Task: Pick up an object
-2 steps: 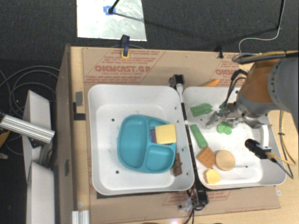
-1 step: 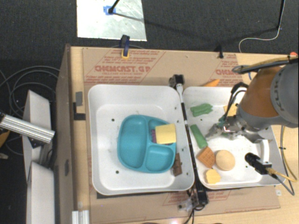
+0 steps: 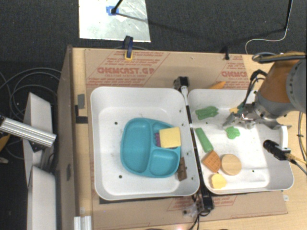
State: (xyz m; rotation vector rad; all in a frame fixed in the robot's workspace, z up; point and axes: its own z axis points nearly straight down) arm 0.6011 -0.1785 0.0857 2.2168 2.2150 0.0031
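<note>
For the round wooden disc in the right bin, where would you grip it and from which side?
Judging from this view, take the wooden disc across its rim, coming straight down from above. It lies flat, so only its edge offers opposing faces. Place the fingers on its upper and right sides: the waffle-like orange piece touches its left and the yellow piece sits close below.

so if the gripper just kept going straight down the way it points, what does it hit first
Most likely the small green piece. The gripper hangs over the right bin, and that piece lies just under its tip. Depth is hard to judge from this slanted view, so it could miss and meet the bin floor instead.
</note>
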